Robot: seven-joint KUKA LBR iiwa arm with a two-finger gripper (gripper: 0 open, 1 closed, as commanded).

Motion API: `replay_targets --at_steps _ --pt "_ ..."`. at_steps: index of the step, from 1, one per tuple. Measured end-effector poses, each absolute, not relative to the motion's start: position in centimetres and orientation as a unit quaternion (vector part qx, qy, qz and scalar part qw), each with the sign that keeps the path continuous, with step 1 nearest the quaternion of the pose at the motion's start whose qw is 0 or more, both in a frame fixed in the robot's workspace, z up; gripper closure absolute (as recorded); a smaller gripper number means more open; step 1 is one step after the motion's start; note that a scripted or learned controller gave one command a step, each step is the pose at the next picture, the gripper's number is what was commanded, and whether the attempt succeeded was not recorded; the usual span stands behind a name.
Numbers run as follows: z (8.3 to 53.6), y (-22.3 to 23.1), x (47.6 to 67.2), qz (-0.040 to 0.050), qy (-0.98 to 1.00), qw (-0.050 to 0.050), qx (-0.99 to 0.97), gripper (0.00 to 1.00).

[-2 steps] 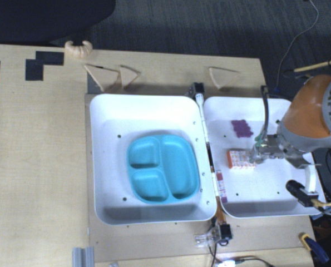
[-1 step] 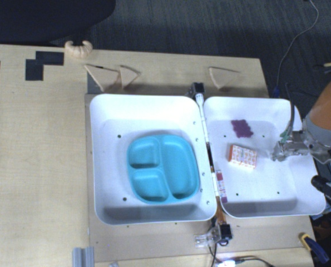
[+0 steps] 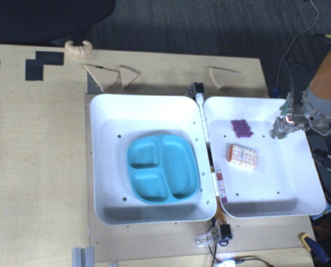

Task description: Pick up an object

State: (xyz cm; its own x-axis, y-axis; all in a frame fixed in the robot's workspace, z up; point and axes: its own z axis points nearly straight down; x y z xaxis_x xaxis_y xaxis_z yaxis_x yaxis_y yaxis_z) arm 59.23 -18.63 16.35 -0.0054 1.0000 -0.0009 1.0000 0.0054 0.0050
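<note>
We see wooden bench (image 3: 37, 166) with two white bins side by side. Left bin (image 3: 107, 149) holds blue three-compartment plate (image 3: 163, 167), lying flat in middle. Right bin (image 3: 287, 193) holds small patterned box (image 3: 242, 156) near centre and purple object (image 3: 242, 128) just behind it, apart from box. Arm (image 3: 327, 88) enters from right. Gripper (image 3: 280, 129) is over right bin near far-right edge, well apart from both objects, grasping nothing; we cannot tell if claw is released or clenched.

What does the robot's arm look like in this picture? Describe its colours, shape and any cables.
A rounded arm with an orange band, grey below it. Its gripper is small, metallic grey, with a tiny reddish light. A thin dark cable trails behind.
</note>
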Motion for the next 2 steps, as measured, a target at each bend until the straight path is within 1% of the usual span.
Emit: replay_targets --at_steps 1,2 --pt "8.6 -20.5 67.0 0.0015 0.710 0.003 0.705 1.00" --pt "17.1 -19.5 67.0 0.0018 0.710 0.003 0.705 1.00"
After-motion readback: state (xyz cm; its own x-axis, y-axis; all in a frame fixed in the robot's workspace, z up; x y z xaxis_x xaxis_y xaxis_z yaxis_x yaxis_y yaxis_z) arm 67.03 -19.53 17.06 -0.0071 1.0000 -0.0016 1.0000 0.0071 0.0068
